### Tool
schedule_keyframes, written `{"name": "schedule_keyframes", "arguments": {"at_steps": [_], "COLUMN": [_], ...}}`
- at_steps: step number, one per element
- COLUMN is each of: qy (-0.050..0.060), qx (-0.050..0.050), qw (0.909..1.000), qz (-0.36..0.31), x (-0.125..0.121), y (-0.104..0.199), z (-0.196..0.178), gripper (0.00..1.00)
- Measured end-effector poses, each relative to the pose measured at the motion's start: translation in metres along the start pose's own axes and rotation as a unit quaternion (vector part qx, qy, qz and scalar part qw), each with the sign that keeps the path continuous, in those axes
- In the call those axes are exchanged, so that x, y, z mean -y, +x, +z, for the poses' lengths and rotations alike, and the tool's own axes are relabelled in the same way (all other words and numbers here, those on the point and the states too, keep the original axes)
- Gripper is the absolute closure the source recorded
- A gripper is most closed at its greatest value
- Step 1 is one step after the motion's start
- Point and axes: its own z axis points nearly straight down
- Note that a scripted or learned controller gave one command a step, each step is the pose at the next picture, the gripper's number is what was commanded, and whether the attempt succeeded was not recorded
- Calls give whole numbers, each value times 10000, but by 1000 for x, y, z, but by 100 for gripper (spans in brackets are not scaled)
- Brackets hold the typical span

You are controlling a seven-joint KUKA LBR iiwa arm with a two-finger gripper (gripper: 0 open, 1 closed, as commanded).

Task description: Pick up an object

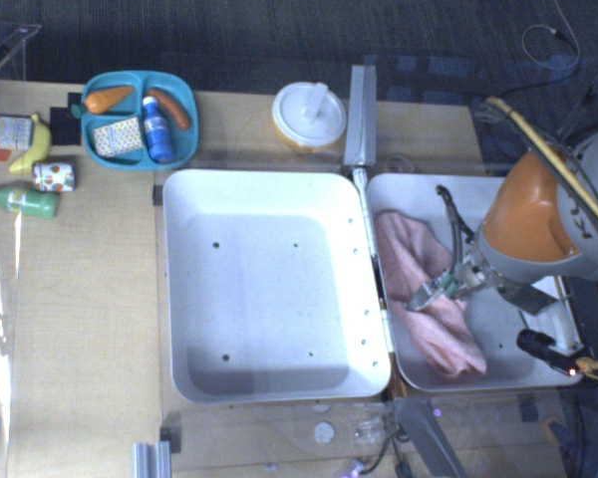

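Cloth (429,307), pink, crumpled, lies in the right bin (498,374), stretched from near the bin's upper left corner down toward its lower edge, close along the left wall. Gripper (431,295) sits low over the cloth's middle, touching or just above it; whether it is clenched or released cannot be told, and no fabric is visibly lifted. Arm (526,219) covers the bin's right half. Bare bin floor shows above the cloth and along the lower right.

Left bin (269,279) has its whole floor showing, walls all round; its right wall runs just beside the right bin's left wall.

On the bench (70,297), beyond the bins: a white-lidded cup (309,116) near the left bin's upper right corner; a blue tray (140,119) holding toy food and a blue bottle; a banana (32,145), small can (53,176) and green bottle (20,201) at far left. Labels are too small to read.
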Motion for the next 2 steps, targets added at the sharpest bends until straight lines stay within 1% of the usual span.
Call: {"name": "schedule_keyframes", "arguments": {"at_steps": [1,2], "qy": [-11,100], "qx": [0,-37], "qw": [10000,9890], "qz": [-4,1476], "x": [-2,-55], "y": [0,-20], "z": [-10,-60], "gripper": [100,100]}}
